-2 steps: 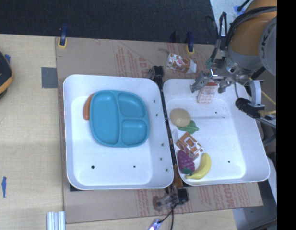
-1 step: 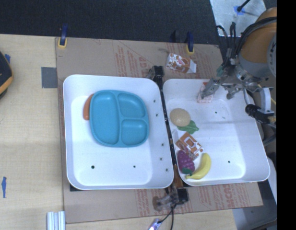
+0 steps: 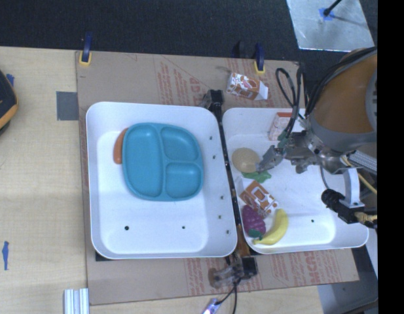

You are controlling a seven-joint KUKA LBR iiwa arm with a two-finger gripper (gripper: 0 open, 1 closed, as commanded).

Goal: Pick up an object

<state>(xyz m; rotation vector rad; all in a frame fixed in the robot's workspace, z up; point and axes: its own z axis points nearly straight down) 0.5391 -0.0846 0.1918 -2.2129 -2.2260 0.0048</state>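
Nearest, a banana (image 3: 275,228) and purple grapes (image 3: 253,220) lie at the right bin's (image 3: 319,237) front edge, a patterned packet (image 3: 258,197) just behind. Farther back, the gripper (image 3: 269,163) hangs low with fingers spread, gripping nothing, beside a tan round object (image 3: 245,158). The left bin (image 3: 156,237) holds a blue divided plate (image 3: 163,161).

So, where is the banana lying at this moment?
The banana lies in the right bin, near its front-left corner in the camera view. It sits just right of the purple grapes and below the small orange-and-white carton.
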